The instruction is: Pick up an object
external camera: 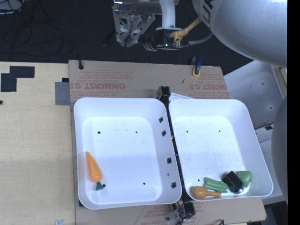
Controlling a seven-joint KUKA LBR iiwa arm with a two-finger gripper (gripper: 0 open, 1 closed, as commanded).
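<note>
An orange toy carrot point(93, 168) with a small green top lies near the front left corner of the left bin point(119, 108). In the front right corner of the right bin point(211, 108) lie a green bean pod point(215, 184), an orange-yellow pear-shaped toy point(204, 192), a black block point(233, 181) and a green piece point(245, 176), all bunched together. My gripper point(132, 32) hangs high above the bench beyond the back of the bins, far from every object, with nothing seen between its fingers.
The big grey arm point(248, 18) fills the upper right. Both bins stand on a cardboard sheet point(140, 78) on a pale wooden bench. A black divider strip point(169, 144) runs between the bins. A small blue-and-yellow clip point(197, 66) sits at the cardboard's back edge.
</note>
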